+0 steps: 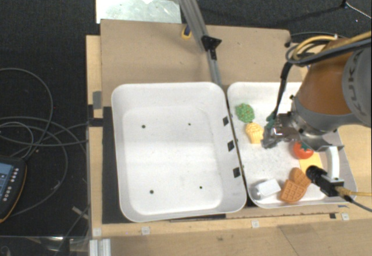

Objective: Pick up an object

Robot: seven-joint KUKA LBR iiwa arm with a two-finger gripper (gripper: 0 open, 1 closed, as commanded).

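Camera view: the gripper point(271, 136) hangs low in the right bin point(264, 91), just beside the yellow toy point(254, 132) near its left wall; nothing visibly held (its spread cannot be told). Judged stage: approach only, with grasp and lift remaining.

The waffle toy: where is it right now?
In the camera view, the waffle lies in the right bin, near its front edge, between a white block on its left and the arm's black fitting.
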